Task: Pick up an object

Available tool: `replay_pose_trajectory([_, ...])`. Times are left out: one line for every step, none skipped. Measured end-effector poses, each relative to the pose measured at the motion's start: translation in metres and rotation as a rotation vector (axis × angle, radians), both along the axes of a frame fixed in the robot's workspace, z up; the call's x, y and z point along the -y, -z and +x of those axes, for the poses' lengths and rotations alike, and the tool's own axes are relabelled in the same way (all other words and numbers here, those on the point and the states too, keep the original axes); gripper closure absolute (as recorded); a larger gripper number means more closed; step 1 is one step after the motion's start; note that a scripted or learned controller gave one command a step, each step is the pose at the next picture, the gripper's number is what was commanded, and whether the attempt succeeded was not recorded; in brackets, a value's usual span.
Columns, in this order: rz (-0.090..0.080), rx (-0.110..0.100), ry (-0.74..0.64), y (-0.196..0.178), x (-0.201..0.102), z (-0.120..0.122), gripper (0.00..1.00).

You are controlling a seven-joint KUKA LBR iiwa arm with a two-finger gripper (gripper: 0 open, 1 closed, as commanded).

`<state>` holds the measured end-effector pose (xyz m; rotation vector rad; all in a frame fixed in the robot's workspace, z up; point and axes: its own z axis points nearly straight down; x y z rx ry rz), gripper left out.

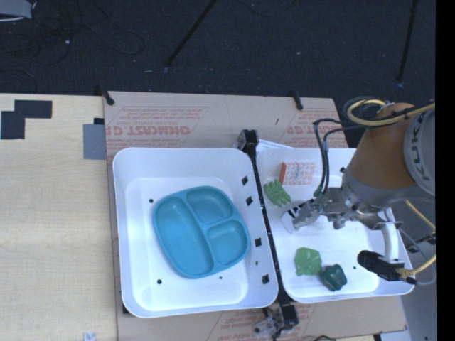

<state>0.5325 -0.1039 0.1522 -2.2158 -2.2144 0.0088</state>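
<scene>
The left bin (128, 190) has a blue divided plate (200, 230) sitting in it, angled a bit. Both bins rest on a cardboard sheet (178, 123) with reddish print, laid over the light wood desk (50, 226). Behind that, dark floor with black cables (92, 38).

A robotics lab: cables (85, 34) trail over dark carpet (284, 34), and two white bins (131, 169) sit on taped cardboard (178, 119) atop a plywood bench (50, 226).

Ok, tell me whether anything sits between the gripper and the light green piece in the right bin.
Nothing visible does. The gripper hangs over bare bin floor just above the light green piece; the dark green object lies beyond it, to its lower right.
</scene>
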Motion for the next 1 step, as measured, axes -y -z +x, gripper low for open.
replay_pose_trajectory([0.0, 0.001, 0.001, 0.0582, 0.0052, -0.0089, 0.0])
